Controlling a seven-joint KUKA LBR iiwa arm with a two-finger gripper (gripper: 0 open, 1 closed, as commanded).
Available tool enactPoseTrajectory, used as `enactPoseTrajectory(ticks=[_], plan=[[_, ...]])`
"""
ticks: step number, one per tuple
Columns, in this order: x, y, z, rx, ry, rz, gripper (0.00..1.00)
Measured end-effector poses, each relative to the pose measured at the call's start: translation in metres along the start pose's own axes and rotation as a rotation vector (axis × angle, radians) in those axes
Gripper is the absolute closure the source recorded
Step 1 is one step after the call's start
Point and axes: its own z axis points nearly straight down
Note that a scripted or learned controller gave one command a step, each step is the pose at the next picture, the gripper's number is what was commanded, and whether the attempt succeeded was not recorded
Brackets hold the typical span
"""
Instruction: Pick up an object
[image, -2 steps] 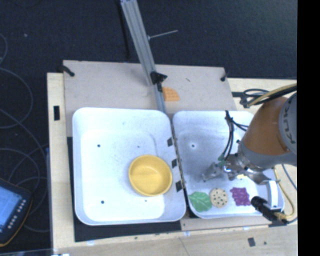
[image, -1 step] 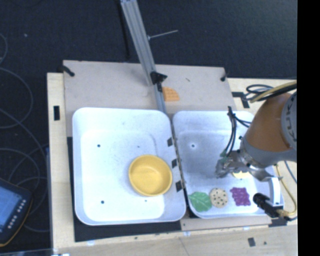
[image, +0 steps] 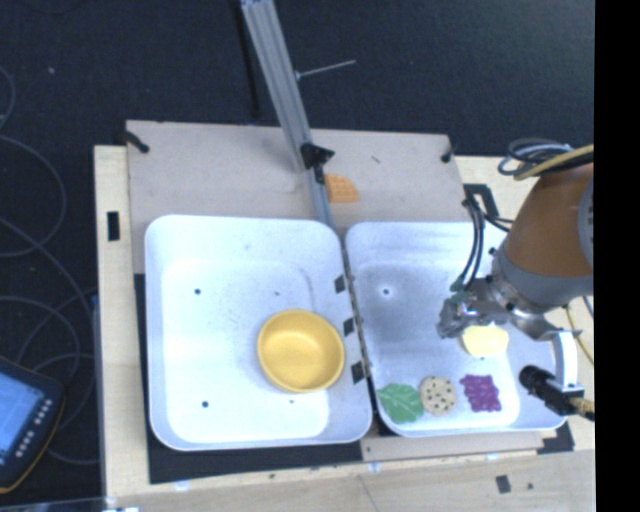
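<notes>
Tool (image: 462, 322) low in the right bin (image: 400, 260), at a pale yellow piece (image: 486, 341); we cannot tell its grip.

We count four items here: the roundish yellow piece, no clear long axis, plus a green leaf (image: 400, 401), cookie (image: 437, 394) and purple cluster (image: 481, 392) in a row along the near wall. One yellow bowl (image: 300, 350) in the left bin (image: 200, 270).

Yellow bowl (image: 300, 350), purple piece (image: 481, 392)

At centre you see a smooth, glossy yellow plastic bowl (image: 300, 350) in the scuffed, slightly sheeny shallow white plastic bin (image: 190, 260). Upper centre, the ribbed grey metal rail (image: 280, 80) looks matt; the pale wooden bench (image: 115, 300) unvarnished.
</notes>
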Motion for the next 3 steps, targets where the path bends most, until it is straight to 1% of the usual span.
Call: enactPoseTrajectory(ticks=[1,2,3], plan=[[-0.001,0.003,-0.054,-0.001,0.000,0.000,1.00],[0.052,0.030,-0.061,0.004,0.003,-0.005,1.00],[0.099,0.041,-0.060,0.006,0.003,-0.003,1.00]])
